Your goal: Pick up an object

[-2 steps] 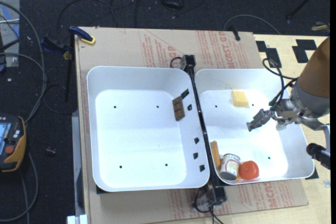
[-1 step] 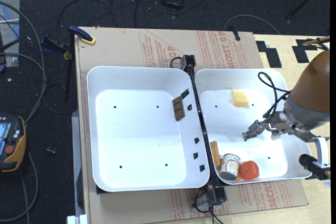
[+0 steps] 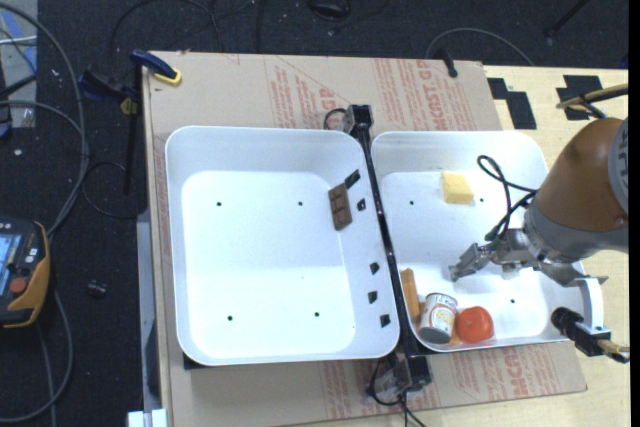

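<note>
You see a small can [image 3: 437, 316] with a pale label lying tipped at the right bin's [image 3: 520, 150] 6 o'clock edge, its top toward 12. The gripper [image 3: 466, 266] hangs above it, slightly open, holding nothing.

Bright, even overhead light; the white bins [image 3: 270, 255] glare slightly, shadows stay faint, and the picture is soft and grainy.

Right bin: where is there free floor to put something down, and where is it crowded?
In the right bin, bare floor lies between the yellow block and the front corner cluster, left of the gripper. The front is crowded: orange stick, small can and red ball sit close together. The left bin is nearly bare, with a brown piece near its right wall.
</note>
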Motion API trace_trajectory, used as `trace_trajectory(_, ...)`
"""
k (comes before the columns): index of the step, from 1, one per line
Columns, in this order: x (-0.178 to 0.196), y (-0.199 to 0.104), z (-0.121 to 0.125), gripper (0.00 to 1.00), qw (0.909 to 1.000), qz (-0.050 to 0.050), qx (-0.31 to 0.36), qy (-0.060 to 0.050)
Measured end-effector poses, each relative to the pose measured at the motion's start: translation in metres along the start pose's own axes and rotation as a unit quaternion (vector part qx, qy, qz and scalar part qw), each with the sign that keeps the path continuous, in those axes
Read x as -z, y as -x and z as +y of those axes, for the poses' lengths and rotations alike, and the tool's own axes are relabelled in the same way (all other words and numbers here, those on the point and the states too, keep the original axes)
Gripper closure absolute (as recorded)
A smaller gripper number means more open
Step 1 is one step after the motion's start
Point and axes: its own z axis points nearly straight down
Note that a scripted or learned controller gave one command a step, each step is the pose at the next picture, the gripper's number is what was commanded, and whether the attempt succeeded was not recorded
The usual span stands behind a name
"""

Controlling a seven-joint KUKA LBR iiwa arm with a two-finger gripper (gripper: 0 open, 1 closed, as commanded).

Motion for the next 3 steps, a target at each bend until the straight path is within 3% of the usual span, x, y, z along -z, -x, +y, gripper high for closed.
trace_trajectory(1, 0.012, 0.000, 0.001, 1.00, 1.0000, -0.001, 0.000, 0.002)
trace_trajectory(3, 0.112, 0.010, 0.000, 1.00, 1.0000, -0.001, 0.000, 0.004)
